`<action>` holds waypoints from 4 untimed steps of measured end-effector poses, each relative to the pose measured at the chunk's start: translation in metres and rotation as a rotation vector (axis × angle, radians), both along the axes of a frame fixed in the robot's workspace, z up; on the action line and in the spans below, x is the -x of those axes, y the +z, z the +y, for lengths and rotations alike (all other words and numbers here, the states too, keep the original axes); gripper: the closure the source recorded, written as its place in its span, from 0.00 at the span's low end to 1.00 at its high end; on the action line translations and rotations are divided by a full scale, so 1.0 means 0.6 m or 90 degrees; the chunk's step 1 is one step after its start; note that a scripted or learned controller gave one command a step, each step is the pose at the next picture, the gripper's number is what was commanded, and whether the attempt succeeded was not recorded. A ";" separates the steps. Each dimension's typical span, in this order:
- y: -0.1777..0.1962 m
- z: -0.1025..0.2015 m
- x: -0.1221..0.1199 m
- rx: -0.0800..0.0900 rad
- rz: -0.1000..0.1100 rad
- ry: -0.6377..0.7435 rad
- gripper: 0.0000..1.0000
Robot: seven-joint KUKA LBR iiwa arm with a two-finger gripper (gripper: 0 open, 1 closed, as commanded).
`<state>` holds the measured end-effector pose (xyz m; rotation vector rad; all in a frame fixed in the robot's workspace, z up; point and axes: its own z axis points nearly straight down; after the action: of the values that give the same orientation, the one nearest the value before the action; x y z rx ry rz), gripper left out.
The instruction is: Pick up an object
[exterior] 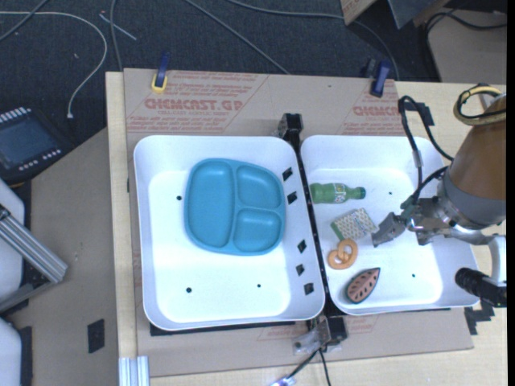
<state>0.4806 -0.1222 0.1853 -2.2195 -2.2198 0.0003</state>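
Lowest in the right-hand white bin (418, 284), at about six o'clock, lay a brown, oval, leaf-like object (363, 285), with an orange pretzel-shaped piece (343, 255) just beside it at eleven o'clock, a grey-green textured flat pad (354, 223) above that, and a small green plastic bottle (336, 192) on its side at twelve. At three o'clock from the pad hung the grey arm's two-finger gripper (387, 231), empty, its dark fingers slightly parted near the pad's edge; whether it touched the pad I cannot tell. Well apart at nine o'clock, the left-hand white bin (161, 240) held a blue three-compartment plastic plate (235, 206).
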 end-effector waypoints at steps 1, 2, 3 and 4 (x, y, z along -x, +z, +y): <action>-0.079 -0.001 -0.013 -0.001 0.003 0.000 0.00; -0.168 0.000 -0.011 -0.001 0.003 0.000 0.00; -0.145 0.000 -0.014 0.000 -0.001 -0.001 1.00; -0.039 0.003 -0.020 0.002 -0.005 0.001 1.00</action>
<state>0.4927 -0.1207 0.1621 -2.2235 -2.2265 -0.0056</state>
